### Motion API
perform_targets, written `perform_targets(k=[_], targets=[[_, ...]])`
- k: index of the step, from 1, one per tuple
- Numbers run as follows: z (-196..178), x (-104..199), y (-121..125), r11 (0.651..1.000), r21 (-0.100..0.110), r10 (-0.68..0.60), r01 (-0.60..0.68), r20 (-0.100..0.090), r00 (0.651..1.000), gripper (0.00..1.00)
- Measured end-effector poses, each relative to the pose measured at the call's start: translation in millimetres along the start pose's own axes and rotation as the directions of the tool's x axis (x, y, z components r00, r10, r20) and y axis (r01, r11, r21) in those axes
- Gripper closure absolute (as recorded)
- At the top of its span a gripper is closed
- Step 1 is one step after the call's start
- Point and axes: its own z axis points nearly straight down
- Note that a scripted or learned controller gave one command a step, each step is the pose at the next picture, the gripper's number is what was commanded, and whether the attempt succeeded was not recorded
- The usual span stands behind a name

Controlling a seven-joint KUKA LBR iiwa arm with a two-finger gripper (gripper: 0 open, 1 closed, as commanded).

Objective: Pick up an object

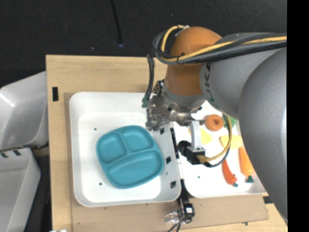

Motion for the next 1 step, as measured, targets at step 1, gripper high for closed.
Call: perform_targets(k=[1], targets=[[-0.8, -2.9, 0.4, 1.000, -0.001, 0.004, -0.004, 0.001, 1.000, 0.00]])
